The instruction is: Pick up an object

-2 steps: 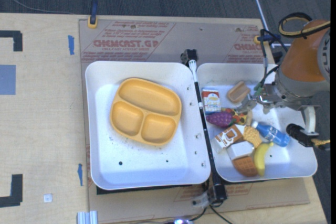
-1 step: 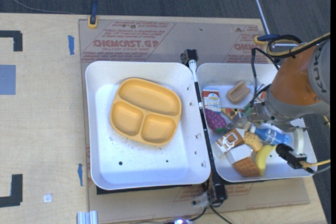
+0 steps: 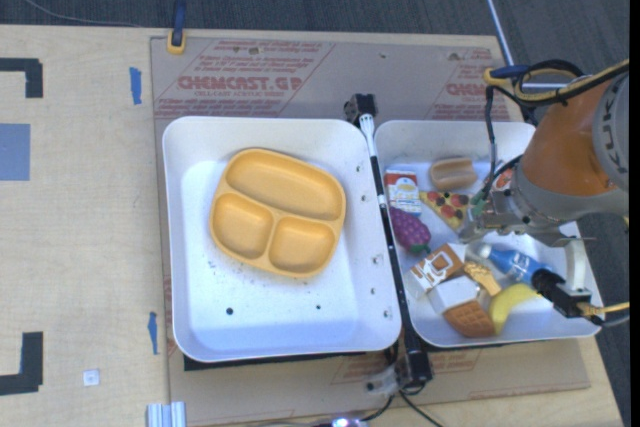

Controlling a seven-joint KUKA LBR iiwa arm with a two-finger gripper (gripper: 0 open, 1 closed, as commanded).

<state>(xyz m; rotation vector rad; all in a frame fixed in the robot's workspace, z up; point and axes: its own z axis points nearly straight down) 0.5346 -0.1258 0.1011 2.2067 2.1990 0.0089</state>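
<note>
The right bin [image 3: 560, 327] holds several toy foods: a brown bun [image 3: 452, 173], a red and white carton [image 3: 402, 187], a pizza slice with coloured dots [image 3: 446, 204], purple grapes [image 3: 411, 229], a brown and white box [image 3: 436, 265], a waffle piece [image 3: 470, 318], a yellow banana [image 3: 510, 301] and a blue bottle [image 3: 515, 263]. My gripper [image 3: 477, 223] hangs low over the middle of this bin, just right of the pizza slice and above the blue bottle. The wrist and orange band [image 3: 560, 155] hide its tip.
The left bin [image 3: 190, 245] carries a yellow three-compartment plate [image 3: 277, 211]. A black divider bar [image 3: 380, 215] runs between the two bins. Black cables loop over the arm near the right bin's far rim [image 3: 520, 80].
</note>
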